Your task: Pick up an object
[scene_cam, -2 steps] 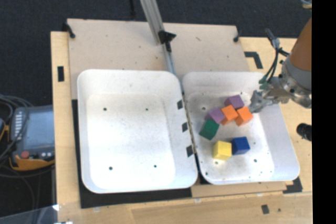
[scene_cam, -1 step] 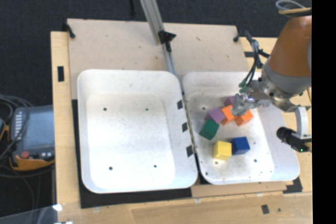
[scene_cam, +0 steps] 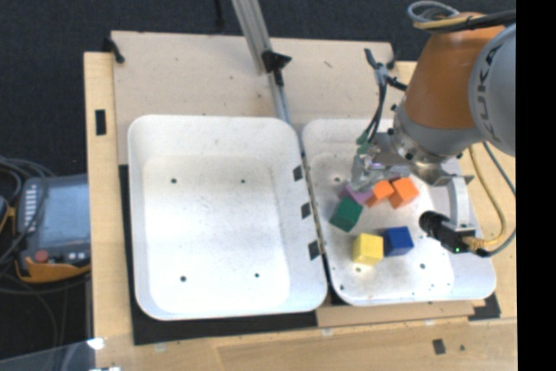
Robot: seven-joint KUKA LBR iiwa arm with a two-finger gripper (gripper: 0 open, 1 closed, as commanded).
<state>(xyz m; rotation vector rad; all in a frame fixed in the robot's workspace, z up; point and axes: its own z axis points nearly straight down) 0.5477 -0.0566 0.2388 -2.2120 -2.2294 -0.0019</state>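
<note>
A cluster of small blocks was seen in the right bin point(scene_cam: 469, 282): a green block point(scene_cam: 346, 214), a purple piece point(scene_cam: 358, 195) just above it, two orange blocks point(scene_cam: 394, 190) side by side, a blue block point(scene_cam: 398, 240) and a yellow block point(scene_cam: 367, 248) touching it. The gripper point(scene_cam: 375, 162) was positioned low over the purple and orange pieces, under the orange-banded arm point(scene_cam: 452, 91). How far it was open could not be told, and no block was seen held. The left bin point(scene_cam: 139, 143) lay beside it.
</note>
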